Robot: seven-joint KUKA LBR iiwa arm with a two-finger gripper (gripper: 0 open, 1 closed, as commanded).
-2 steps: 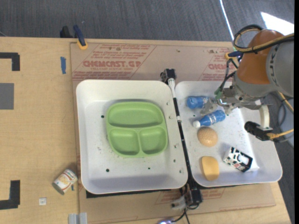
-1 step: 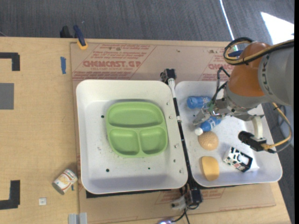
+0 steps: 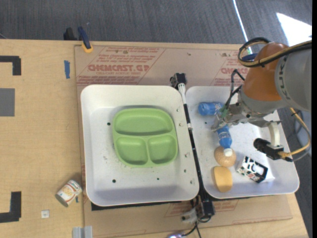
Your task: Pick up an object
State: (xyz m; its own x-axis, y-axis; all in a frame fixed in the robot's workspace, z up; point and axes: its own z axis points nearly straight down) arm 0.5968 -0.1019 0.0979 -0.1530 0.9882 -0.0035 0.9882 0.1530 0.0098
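Claw over right bin; beside blue bottle

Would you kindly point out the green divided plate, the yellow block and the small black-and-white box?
Green divided plastic plate (image 3: 143, 121): camera view, on its long upper compartment.
Yellow rounded block (image 3: 223, 179): camera view, middle of its top face.
Small black-and-white box (image 3: 252, 169): camera view, centre of its printed face.

Red print reading "CHEMCAST GP" stands on the brown sheet beyond the left bin. Fainter red print on the sheet's far right is too small to read.
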